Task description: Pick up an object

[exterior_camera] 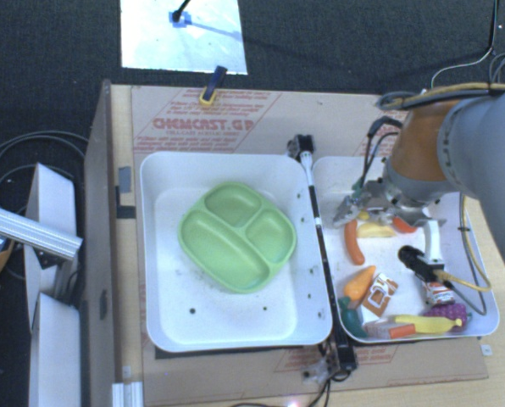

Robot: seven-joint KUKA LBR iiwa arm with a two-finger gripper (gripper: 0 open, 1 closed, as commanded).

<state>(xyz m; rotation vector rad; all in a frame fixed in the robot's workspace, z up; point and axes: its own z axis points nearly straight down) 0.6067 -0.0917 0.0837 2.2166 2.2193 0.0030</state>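
arm low over the right bin, dark carpet around the bench

bench [235, 117] topped with printed cardboard. left bin [163, 227] holds a green divided plate [237, 236], long axis 10 to 4 o'clock. right bin [481, 299]: end effector [354, 210] at its 11 o'clock, grip state cannot be told; just below, an orange carrot [352, 242] lies 12 to 6 o'clock.

Lighting coming evenly from above, fairly bright, slightly cool. Showing soft, short shadows under green divided plate [238, 236] in left bin [163, 312]. Blowing out white sheet [183, 24] on dark floor [41, 41] into glare patch. Losing floor texture to near-black. Blurring arm [477, 138] at right edge, close to lens. Softening fine detail overall, grainy; small items in right bin [481, 316] hard to resolve.
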